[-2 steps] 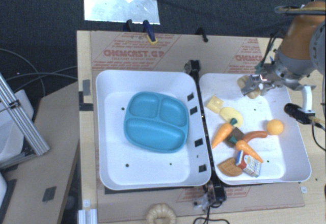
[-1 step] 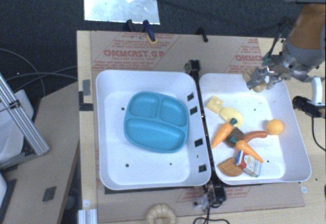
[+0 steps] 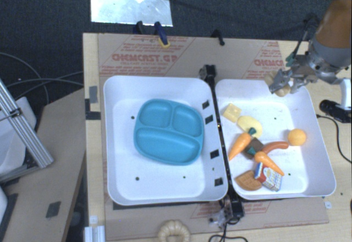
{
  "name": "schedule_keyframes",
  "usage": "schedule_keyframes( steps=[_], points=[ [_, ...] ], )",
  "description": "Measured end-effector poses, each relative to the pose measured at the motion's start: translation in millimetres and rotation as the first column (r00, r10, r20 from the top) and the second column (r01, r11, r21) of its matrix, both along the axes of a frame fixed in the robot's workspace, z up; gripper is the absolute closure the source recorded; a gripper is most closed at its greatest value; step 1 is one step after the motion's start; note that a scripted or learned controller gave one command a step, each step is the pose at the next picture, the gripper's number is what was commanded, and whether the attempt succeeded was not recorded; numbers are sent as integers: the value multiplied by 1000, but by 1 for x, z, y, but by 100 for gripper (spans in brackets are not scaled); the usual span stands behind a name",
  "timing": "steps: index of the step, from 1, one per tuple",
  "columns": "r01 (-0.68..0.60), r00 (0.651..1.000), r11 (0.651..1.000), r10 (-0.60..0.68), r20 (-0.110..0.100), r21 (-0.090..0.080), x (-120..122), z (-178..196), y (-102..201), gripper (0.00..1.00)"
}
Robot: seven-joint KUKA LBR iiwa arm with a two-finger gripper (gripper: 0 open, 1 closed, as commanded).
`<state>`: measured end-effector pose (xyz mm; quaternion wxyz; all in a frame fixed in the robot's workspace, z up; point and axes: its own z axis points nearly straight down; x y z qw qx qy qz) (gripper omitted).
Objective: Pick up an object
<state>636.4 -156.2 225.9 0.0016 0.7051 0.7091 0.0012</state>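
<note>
The gripper (image 3: pixel 286 82) sits at the upper right of the frame, over the far right corner of the right bin (image 3: pixel 316 125), with the grey arm and its orange band rising behind it toward the right edge. A small pale, tan-coloured object (image 3: pixel 281 90) shows just under the fingers (image 3: pixel 276 82) at the bin's rim; it looks as though it may be pinched between them, but the fingers are small and blurred here, so how far open they are and whether they truly have it cannot be told. The other candidates lie lower in the same bin: a pale yellow block (image 3: pixel 231 111), a yellow-green piece (image 3: pixel 250 124), two carrots (image 3: pixel 240 144) crossing a dark piece, an orange ball (image 3: pixel 297 137), a flat brown cookie-like piece (image 3: pixel 248 181) and a small carton (image 3: pixel 270 178). The left bin (image 3: pixel 118 125) holds a blue divided plate (image 3: pixel 168 131). The main risk, as I judge it, is a shallow or off-centre hold on the tan object: so close to the sloped bin wall, one finger could catch the rim and the piece could slip out when lifted, rolling down toward the cluster or over the edge onto the table (image 3: pixel 330 125). If nothing is held, closing here would grasp only air beside the wall.
</note>
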Motion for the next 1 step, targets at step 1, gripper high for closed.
schedule_keyframes(
  steps=[1],
  points=[
    [-2,1000,1000,2,-4,3,-21,-9,49,100]
  ],
)
